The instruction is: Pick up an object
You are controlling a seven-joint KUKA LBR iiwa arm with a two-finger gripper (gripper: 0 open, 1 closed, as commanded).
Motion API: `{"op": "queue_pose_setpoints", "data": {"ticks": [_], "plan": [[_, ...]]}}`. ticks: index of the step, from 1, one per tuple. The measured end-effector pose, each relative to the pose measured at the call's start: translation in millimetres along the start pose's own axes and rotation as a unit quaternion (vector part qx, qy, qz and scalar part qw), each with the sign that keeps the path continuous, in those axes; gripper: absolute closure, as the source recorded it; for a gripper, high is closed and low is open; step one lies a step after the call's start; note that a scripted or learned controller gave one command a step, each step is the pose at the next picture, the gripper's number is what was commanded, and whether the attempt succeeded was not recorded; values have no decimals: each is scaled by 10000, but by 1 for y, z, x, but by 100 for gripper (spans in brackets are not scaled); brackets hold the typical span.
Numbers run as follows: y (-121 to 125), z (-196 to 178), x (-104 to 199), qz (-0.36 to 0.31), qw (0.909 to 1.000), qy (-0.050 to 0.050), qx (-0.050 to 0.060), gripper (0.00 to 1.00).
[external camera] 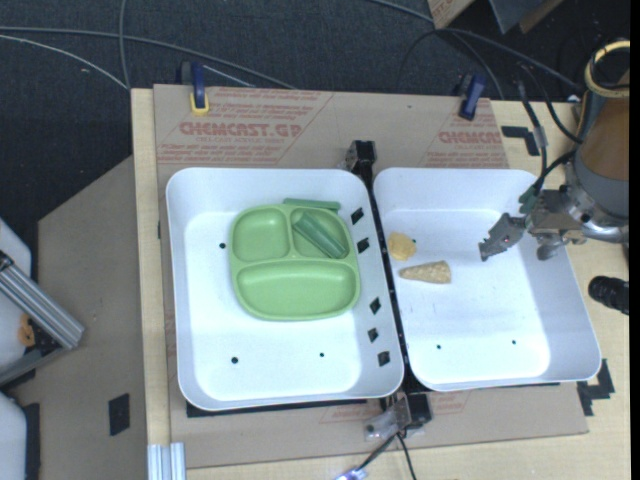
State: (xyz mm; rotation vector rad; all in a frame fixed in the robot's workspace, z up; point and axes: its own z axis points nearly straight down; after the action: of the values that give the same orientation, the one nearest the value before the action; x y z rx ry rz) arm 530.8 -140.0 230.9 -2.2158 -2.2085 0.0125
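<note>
Bins first, taking the right-hand shallow white plastic bin (560,358) as the landmark. Its near half is bare white floor. Farther in, toward its left wall, lies a tan wedge-shaped piece, perhaps toy food (426,272), its long axis running roughly left-right with the narrow tip pointing left. Just beyond that, nearer the dividing wall, sits a small rounded yellow lump (401,246), close to the wedge but apart from it.

Two-finger gripper (497,241) hangs over the same bin's right-hand part, at about the depth of the yellow lump. Its dark fingers point left toward the two pieces, with nothing between them; whether they stand wide or narrow cannot be told.

Both pieces lie left of the fingers, well apart from them, the wedge slightly nearer the camera. I judge a leftward reach and descent is needed.

Left of the landmark, the second white bin (200,348) carries a light green divided plastic plate (290,290) with a darker green strip (320,232) in its far right compartment.
</note>
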Motion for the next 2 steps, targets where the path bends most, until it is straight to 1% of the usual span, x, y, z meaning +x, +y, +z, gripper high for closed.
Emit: {"op": "queue_pose_setpoints", "data": {"ticks": [1, 2], "plan": [[3, -7, 0, -17, 10000, -11, -67, 0], [2, 44, 11, -16, 10000, -1, -38, 0]]}}
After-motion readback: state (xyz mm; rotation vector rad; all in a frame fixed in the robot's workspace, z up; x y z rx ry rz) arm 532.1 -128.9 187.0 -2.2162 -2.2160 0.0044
